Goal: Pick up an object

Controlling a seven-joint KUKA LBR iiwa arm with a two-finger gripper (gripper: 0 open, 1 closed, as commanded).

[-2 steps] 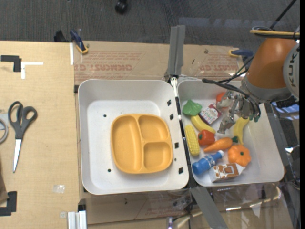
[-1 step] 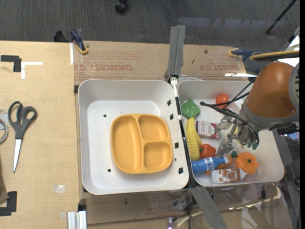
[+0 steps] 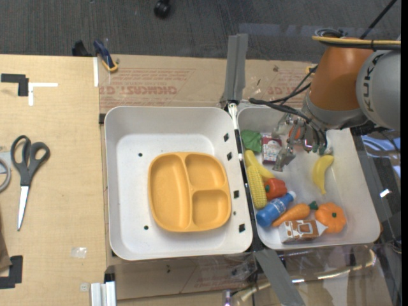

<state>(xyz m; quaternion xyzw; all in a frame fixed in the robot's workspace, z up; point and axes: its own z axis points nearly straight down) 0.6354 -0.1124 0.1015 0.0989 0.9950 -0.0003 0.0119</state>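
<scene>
My gripper (image 3: 301, 153) hangs over the back of the right bin (image 3: 357, 171), open, with nothing between its fingers. One finger (image 3: 283, 160) points down beside a red and white can (image 3: 270, 149). A yellow banana (image 3: 322, 171) lies just right of the gripper. In front of it lie a corn cob (image 3: 255, 181), a red pepper (image 3: 276, 187), a blue bottle (image 3: 274, 211), a carrot (image 3: 296, 212), an orange pumpkin (image 3: 332, 217) and a small carton (image 3: 299, 232). A green item (image 3: 250, 139) sits in the back left corner of that bin.
The left bin (image 3: 121, 171) holds a yellow divided plate (image 3: 190, 190). Scissors (image 3: 25, 171) lie on the wooden bench at far left. A grey post (image 3: 236, 69) stands behind the seam between the bins. The arm's orange band (image 3: 338, 75) looms above the right bin's back edge.
</scene>
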